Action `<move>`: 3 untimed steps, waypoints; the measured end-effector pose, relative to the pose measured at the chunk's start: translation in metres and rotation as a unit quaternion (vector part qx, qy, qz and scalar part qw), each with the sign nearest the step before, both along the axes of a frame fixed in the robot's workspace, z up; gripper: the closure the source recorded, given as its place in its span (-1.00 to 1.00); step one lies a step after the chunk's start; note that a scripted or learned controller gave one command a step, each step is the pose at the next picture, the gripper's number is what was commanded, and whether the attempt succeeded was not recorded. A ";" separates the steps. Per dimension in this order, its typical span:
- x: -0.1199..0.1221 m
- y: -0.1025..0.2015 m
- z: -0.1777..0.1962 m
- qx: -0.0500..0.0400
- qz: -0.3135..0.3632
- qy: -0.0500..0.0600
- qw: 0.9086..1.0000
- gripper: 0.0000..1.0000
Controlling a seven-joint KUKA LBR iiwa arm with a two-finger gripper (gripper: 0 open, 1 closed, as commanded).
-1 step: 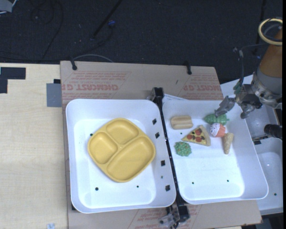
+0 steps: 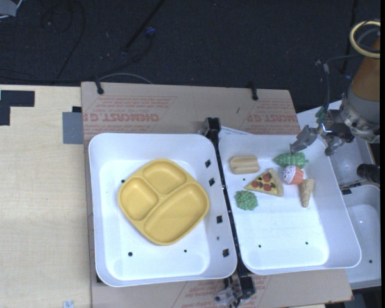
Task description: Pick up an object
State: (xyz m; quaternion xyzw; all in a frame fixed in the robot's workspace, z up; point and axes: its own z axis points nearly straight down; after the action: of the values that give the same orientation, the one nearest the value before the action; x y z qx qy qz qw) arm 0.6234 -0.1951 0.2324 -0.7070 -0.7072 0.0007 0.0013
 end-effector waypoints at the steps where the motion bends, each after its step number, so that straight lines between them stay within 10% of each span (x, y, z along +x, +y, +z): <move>1: -0.002 -0.008 -0.047 0.000 0.000 0.001 1.000 -1.00; 3: -0.004 -0.015 -0.144 -0.001 0.000 0.000 1.000 -1.00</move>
State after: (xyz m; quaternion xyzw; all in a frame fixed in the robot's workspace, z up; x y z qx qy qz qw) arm 0.6195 -0.2101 0.0886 -0.7072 -0.7070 0.0007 0.0006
